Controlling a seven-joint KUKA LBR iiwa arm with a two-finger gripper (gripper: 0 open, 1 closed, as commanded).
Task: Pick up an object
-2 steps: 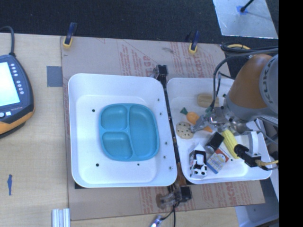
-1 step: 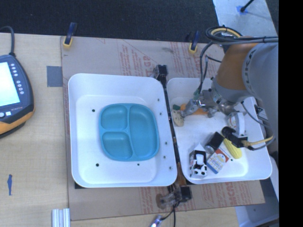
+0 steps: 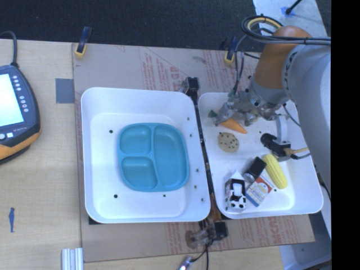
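Observation:
My gripper point(image 3: 238, 112) hangs low over the far left part of the right bin point(image 3: 306, 204). Directly below it lies an orange carrot point(image 3: 236, 127), its green top pointing left. I cannot make out whether the carrot is gripped. Nearer the front a round brown cookie point(image 3: 228, 143) lies flat. A yellow corn cob point(image 3: 275, 170) rests to the right of the middle. Beside it are a small black object point(image 3: 256, 167) and a colourful little box point(image 3: 259, 191). In the front left corner stands a black-and-white cow-patterned carton point(image 3: 235, 193).
The left bin point(image 3: 95, 151) holds a blue divided plate point(image 3: 153, 156). A handheld control pendant point(image 3: 14, 108) lies on the bench at far left. The grey arm point(image 3: 304, 89) covers the right bin's far right side.

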